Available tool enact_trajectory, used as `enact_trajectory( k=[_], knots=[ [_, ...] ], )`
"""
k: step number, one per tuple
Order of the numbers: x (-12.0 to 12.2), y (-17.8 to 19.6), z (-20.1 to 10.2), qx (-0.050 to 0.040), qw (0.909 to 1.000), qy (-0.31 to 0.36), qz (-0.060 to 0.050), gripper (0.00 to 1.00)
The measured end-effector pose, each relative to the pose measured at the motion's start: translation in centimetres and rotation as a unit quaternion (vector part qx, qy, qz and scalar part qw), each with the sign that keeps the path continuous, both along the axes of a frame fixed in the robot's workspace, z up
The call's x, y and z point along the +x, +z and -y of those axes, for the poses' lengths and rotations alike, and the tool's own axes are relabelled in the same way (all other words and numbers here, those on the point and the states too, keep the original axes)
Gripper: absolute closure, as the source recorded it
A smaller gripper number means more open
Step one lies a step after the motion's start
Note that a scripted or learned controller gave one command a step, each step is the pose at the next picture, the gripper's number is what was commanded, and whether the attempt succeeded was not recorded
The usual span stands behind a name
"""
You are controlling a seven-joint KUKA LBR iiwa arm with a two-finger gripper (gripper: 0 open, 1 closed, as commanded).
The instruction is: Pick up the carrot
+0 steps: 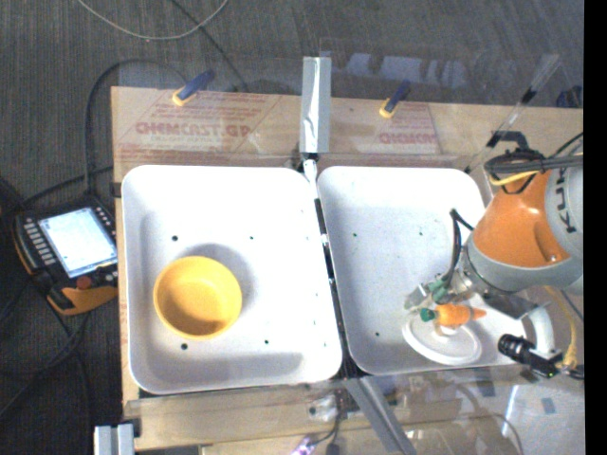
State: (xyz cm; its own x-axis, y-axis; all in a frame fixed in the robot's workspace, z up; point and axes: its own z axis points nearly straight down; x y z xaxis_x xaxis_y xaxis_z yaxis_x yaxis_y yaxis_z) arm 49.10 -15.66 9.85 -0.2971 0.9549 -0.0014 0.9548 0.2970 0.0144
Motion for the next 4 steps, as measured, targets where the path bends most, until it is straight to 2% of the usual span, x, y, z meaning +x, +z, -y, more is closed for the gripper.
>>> enact_trajectory(
  k=[1,2,3,4],
  knots=[
    [0.5,19.5,-0.4,-0.0032,0.9997,-0.023,-0.009,1.00],
    [0.5,19.5,-0.4,-0.0032,0.9997,-0.023,-0.009,0.00],
    [-0.7,5.5,2.2,-0.0008,0.9996,0.027,-0.009,0.00],
    [-0.4,21.2,6.8,-0.0026,0.9942,-0.107,-0.009,0.00]
  ],
)
